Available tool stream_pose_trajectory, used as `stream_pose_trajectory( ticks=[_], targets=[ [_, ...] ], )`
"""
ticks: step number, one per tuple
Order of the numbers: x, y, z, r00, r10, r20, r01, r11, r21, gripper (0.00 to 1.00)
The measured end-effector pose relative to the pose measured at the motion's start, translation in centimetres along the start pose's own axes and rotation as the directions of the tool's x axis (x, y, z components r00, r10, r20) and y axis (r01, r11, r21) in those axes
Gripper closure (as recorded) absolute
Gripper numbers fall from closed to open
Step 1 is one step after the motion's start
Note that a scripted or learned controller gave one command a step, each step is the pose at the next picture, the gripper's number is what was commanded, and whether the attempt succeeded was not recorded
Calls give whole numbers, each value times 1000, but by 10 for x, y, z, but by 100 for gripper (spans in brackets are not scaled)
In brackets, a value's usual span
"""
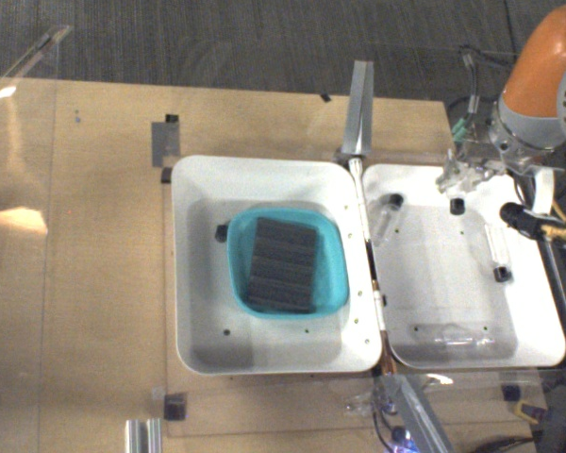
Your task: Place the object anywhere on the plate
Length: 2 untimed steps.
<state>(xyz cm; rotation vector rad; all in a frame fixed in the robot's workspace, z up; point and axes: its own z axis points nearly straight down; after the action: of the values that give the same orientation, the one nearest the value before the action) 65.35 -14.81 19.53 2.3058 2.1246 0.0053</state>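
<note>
- Camera view: my claw (469, 170) hangs over the far right corner of the right shallow white bin (547, 347), well right of the turquoise plastic plate (335, 281). I cannot tell whether it is open or closed; nothing shows in it.
- The plate sits mid-floor in the left shallow white bin (193, 338), and the dark grey ribbed rectangular block (283, 262) lies flat on it, within its rim.
- A small clear plastic item (382, 217) lies in the right bin's far left corner, right of the plate.
- Judging by this, the placing looks done: the block rests on the plate.
- My next move would call for drawing clear above the wooden counter (75, 281) without touching either bin.
</note>
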Motion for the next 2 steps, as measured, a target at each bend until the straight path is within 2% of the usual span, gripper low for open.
stream_pose_trajectory(
  ticks=[1, 2],
  targets=[
    [89, -36, 1, 999, -53, -3, 53, 999, 2, 100],
    [150, -93, 10, 998, -65, -3, 65, 998, 3, 100]
  ],
)
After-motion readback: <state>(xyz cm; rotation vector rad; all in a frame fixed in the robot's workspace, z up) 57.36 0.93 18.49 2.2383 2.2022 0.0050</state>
